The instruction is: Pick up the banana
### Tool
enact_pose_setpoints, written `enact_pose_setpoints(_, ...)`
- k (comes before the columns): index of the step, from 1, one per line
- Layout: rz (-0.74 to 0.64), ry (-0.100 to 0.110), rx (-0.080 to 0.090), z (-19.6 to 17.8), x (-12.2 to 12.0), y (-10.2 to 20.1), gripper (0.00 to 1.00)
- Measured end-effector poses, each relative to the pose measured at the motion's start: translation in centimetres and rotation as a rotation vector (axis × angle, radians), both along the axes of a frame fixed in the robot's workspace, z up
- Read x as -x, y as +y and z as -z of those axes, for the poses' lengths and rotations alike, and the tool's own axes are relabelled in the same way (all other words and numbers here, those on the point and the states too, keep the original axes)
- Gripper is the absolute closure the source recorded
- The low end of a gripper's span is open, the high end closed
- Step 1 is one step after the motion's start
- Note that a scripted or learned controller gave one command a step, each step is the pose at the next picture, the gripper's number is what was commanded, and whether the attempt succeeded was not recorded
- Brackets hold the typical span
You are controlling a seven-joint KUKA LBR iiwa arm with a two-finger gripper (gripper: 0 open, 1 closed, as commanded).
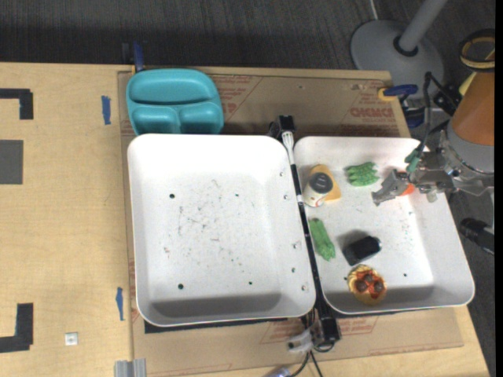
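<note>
The only yellow thing is a small yellow-orange piece (332, 192) in the upper left of the right bin (440, 281), beside the divider. A dark grey round object (321, 183) lies on top of it and hides part of it, and I cannot tell for sure that it is the banana. My gripper (387, 191) hangs over the upper right part of the same bin, to the right of the yellow piece and apart from it. Nothing of the yellow piece is at the gripper.
The right bin also holds a crinkled green item (361, 173) close to the gripper's left, a long green item (321, 239) by the divider, a black block (362, 247) and a round brown-orange object (366, 282). The left bin (157, 289) stands alongside, with a teal tray (174, 100) behind it.
</note>
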State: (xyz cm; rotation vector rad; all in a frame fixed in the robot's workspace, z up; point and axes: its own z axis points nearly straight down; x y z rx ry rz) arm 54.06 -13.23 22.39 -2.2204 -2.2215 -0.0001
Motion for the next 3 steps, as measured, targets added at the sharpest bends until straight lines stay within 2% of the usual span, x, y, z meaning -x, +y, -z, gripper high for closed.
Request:
enact_pose_setpoints(1, -0.17, 0.001, -0.001, 3.9, 0.9, 6.4, 0.0)
enact_pose_setpoints(2, -0.272, 0.001, -0.001, 3.9, 6.1, 11.1, 0.0)
enact_pose_setpoints(3, -0.567, -0.001, 0.0, 3.9, 6.1, 18.9, 0.0)
